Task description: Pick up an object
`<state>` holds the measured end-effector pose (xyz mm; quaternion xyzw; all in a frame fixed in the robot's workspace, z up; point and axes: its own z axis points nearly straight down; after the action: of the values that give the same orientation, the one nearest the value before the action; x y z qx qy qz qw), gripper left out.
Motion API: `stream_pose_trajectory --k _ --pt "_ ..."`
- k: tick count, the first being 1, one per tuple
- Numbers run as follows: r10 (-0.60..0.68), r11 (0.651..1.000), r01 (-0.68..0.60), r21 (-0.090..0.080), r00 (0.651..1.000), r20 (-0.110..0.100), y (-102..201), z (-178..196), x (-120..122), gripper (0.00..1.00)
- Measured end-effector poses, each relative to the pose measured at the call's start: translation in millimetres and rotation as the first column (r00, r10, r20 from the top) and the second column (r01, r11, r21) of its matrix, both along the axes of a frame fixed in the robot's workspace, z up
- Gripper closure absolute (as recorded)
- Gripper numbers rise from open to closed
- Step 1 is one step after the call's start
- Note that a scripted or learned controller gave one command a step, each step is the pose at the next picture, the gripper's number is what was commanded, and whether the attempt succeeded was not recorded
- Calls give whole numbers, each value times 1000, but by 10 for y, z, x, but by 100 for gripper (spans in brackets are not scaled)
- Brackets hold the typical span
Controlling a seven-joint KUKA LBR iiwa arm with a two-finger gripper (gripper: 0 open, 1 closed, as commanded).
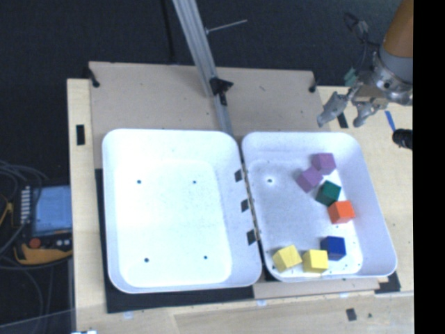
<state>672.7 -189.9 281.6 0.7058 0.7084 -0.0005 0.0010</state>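
Camera view — we are looking down on two shallow white bins with rounded corners and smooth, faintly speckled floors. The right bin is holding small matte cubes: two purple blocks touching each other, a green block and an orange block just below, a blue block, and two yellow blocks side by side near the front wall. The left bin sits alongside. The gripper is hanging above the bench just beyond the right bin's far rim — metal fingers spread apart, gripping nothing, touching nothing.
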Motion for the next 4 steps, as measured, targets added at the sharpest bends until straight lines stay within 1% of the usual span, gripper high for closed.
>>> stream_pose_trajectory --k 1,2,4 --pt "2 1000 -2 0 1000 -1 0 0 -1 0" --pt "-1 1000 1 1 1000 -5 55 -573 -75 0" --pt "-2 1000 2 1 1000 -3 15 -1409 -50 0"
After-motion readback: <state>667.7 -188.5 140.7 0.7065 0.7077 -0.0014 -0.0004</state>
